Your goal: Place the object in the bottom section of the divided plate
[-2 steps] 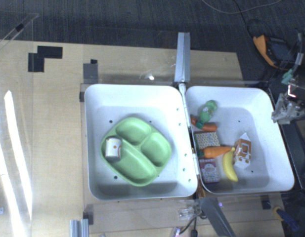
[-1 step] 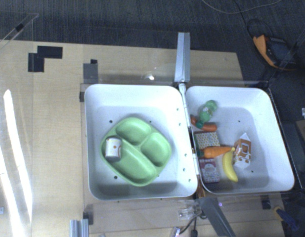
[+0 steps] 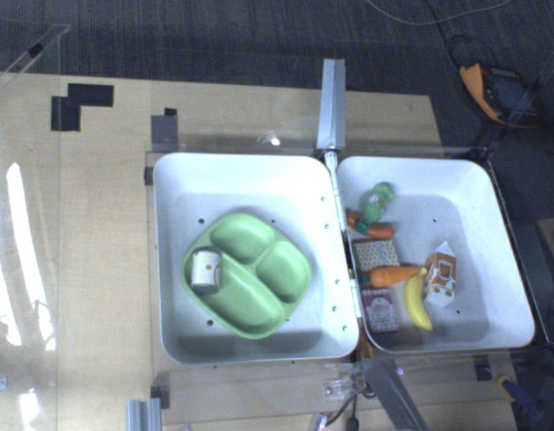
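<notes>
Left of the metal divider, the left bin point(image 3: 169, 241) holds the green divided plate point(image 3: 250, 277), turned at a slant so that its large bottom section point(image 3: 245, 303) runs from the plate's left edge toward the near side. Its two smaller sections lie on the far and right sides. A small can-like object point(image 3: 205, 269), pale with a brown band, sits at the far-left end of that large section, close against the rim. Whether it lies fully inside or rides on the rim is hard to tell. The right bin point(image 3: 492, 241) carries loose toy food: a green bottle point(image 3: 376, 202), two carrots point(image 3: 373, 232), a banana point(image 3: 417, 305) and a small carton point(image 3: 441, 277). Whether the tool is apart, together or clamped on anything I cannot tell. Since the arm works from the right, any piece taken from the right bin would have to travel left across the divider, then down toward the near part of the plate. The section's long axis runs diagonally, so a long item such as the banana would probably sit best along that slant.
</notes>
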Motion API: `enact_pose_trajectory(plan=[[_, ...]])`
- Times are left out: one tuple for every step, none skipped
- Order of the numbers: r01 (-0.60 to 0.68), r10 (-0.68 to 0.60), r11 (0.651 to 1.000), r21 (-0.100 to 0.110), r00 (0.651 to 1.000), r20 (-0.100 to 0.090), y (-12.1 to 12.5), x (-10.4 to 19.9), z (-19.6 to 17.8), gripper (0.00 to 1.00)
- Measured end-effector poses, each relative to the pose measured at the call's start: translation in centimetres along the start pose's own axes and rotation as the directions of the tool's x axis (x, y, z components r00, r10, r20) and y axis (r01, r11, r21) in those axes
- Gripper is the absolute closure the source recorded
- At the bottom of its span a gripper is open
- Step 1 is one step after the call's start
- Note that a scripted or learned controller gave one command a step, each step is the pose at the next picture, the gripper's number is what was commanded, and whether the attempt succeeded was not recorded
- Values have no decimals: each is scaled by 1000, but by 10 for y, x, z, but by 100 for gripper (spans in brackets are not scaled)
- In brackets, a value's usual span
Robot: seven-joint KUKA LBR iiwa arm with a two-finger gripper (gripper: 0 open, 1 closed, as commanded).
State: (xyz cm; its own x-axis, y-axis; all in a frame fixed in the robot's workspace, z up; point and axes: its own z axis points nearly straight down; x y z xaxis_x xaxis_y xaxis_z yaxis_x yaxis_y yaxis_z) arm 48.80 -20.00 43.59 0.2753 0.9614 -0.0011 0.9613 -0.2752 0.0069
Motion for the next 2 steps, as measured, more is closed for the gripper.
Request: enact_pose_trajectory(plan=[[3, -3, 1000, 2, 1000, 0, -1, 4, 57, 100], [17, -17, 1000, 1, 1000, 0, -1, 2, 55, 100]])
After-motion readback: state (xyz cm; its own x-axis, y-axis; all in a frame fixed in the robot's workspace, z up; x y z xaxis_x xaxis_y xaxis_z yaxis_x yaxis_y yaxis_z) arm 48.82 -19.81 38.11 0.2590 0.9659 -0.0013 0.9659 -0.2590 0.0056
